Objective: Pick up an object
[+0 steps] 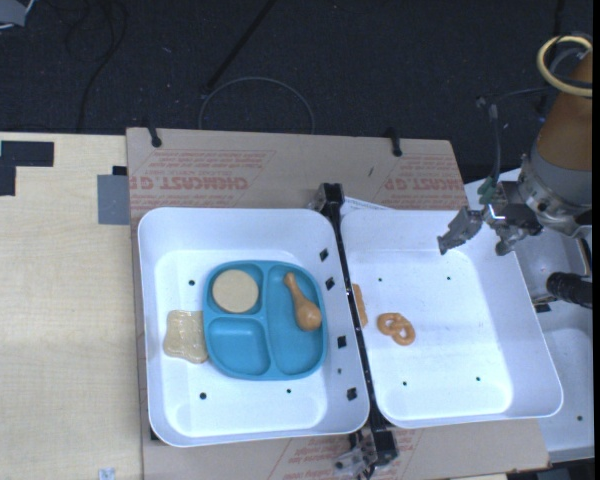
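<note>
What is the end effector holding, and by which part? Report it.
Nothing. The end effector hangs above the right bin's upper right corner with nothing between its fingers; the pretzel lies apart on the bin floor.

You've got a small tan pretzel point(396, 328) lying flat, left-centre of the right bin point(520, 388), well apart from everything else.

Red print was seen on the cardboard sheet point(280, 173) under the bins, upside down in the camera view; behind the left bin it read roughly "CHEMCAST GP". Further red print at other edges could not be read.
</note>
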